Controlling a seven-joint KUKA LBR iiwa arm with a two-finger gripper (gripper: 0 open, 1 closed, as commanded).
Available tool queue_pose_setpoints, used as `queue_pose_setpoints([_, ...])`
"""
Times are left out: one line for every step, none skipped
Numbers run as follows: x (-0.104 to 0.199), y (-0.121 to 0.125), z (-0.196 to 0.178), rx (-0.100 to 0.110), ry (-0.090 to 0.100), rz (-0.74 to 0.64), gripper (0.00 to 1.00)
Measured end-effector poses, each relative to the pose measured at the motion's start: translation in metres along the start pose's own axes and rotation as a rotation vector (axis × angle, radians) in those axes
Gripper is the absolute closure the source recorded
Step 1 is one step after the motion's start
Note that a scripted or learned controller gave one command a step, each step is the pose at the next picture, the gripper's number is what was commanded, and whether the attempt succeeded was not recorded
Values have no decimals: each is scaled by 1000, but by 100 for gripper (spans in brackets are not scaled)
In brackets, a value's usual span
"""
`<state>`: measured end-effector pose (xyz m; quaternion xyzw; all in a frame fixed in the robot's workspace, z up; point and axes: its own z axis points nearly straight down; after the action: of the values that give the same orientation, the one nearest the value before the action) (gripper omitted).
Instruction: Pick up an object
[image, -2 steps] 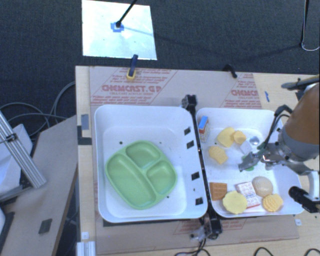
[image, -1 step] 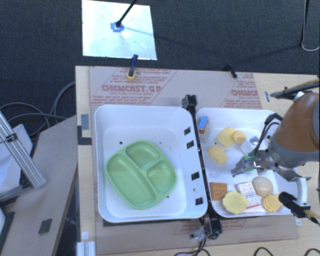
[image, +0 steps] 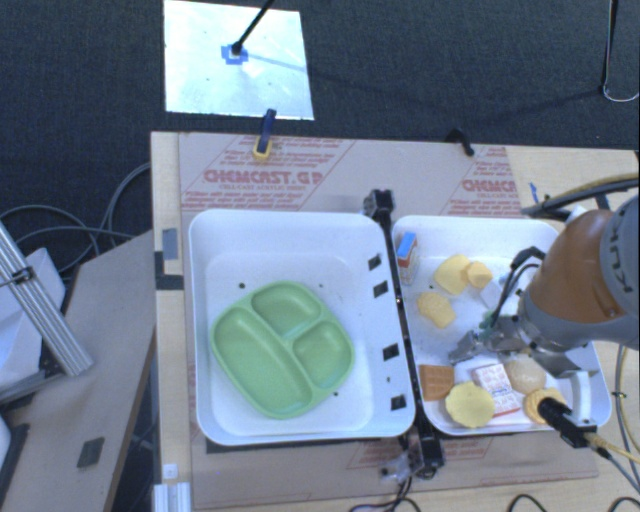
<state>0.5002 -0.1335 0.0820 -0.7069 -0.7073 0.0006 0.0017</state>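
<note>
Two bins, left roomier

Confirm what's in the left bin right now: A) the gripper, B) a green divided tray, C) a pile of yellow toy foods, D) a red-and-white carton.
B. The left bin holds a green divided tray lying flat, while the yellow food pieces and the gripper are over in the right bin.
</note>
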Motion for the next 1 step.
queue_pose_setpoints([0,1,-13,-6,-2,-1,100])
